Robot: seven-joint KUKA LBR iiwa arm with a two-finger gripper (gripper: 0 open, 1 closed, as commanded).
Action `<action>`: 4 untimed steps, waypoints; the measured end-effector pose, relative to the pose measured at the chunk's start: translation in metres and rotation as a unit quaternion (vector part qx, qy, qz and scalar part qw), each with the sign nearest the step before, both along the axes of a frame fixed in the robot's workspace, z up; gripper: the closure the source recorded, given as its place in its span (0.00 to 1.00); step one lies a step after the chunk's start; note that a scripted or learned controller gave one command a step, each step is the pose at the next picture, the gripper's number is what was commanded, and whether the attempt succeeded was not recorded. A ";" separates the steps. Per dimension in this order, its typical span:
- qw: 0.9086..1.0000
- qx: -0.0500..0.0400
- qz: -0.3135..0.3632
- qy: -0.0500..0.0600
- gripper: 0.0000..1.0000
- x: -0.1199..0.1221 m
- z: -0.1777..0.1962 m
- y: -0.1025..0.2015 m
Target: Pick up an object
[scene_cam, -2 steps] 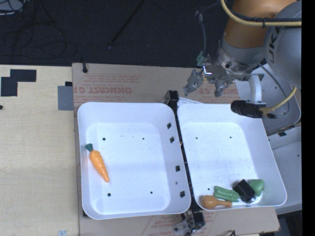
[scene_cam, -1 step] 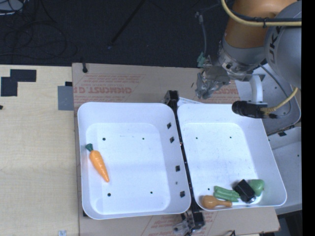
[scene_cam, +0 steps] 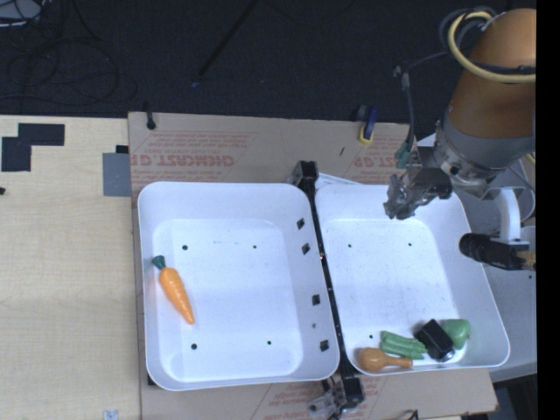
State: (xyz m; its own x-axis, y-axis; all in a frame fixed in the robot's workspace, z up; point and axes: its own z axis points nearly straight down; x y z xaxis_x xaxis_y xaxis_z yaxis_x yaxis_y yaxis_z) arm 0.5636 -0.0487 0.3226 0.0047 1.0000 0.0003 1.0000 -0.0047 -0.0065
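An orange toy carrot (scene_cam: 176,293) with a green top lies at the left side of the left bin (scene_cam: 223,201). In the right bin (scene_cam: 394,261), at its front right corner, lie a green pod-shaped toy (scene_cam: 402,345), a small black block (scene_cam: 435,339), a green rounded piece (scene_cam: 457,329) and an orange-tan pear-like toy (scene_cam: 381,360). My gripper (scene_cam: 401,205) hangs over the back edge of the right bin, far from those objects, with nothing visible between its fingers.
A black clamp strip (scene_cam: 317,261) runs between the two bins. Cardboard (scene_cam: 262,151) lies under the bins. A black cylinder part (scene_cam: 490,250) juts out by the right bin's right rim. Cables (scene_cam: 472,38) loop above the arm.
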 end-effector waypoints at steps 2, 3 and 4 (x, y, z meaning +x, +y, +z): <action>1.000 -0.002 -0.002 -0.001 1.00 0.026 0.032 -0.012; 1.000 0.000 0.001 0.001 1.00 0.025 -0.048 -0.023; 1.000 0.000 0.005 -0.007 1.00 0.045 0.041 0.025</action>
